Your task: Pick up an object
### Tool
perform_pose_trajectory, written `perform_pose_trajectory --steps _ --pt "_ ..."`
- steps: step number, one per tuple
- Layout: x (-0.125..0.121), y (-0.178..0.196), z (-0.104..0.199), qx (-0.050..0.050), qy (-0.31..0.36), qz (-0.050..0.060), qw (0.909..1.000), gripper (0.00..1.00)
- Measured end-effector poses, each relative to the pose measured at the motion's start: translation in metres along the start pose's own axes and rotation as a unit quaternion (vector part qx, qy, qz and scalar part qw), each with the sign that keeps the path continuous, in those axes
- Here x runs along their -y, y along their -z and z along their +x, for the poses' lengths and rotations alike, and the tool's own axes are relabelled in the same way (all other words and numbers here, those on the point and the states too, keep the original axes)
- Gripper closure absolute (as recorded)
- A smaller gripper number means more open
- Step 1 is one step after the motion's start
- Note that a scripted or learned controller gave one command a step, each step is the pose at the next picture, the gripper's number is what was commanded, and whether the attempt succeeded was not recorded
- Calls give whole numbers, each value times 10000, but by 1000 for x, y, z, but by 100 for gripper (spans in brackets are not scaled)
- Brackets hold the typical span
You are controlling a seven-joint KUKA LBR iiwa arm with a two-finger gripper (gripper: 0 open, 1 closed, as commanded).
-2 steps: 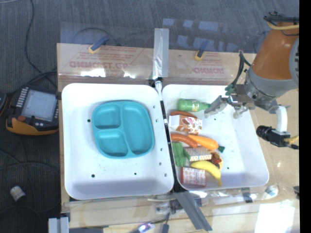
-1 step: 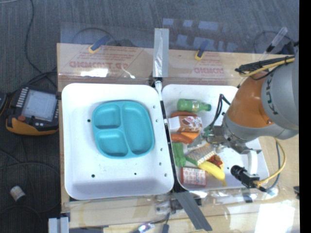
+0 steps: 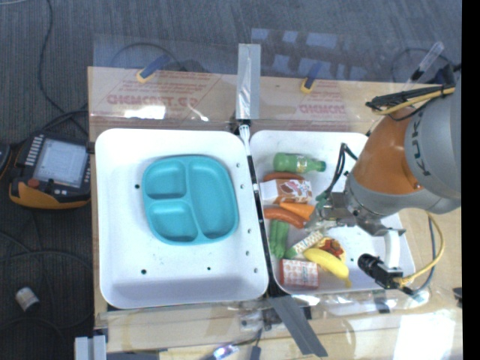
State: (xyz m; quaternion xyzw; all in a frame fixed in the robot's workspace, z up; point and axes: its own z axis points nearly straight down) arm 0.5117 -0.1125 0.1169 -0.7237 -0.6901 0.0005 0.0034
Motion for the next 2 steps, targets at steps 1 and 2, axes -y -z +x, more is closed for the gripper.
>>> perform_pose_trajectory --steps 1,2 --pt "-95 67 12 36 -1106 -18 9939 100" --pt "-95 67 12 38 -1108 -16 9938 0"
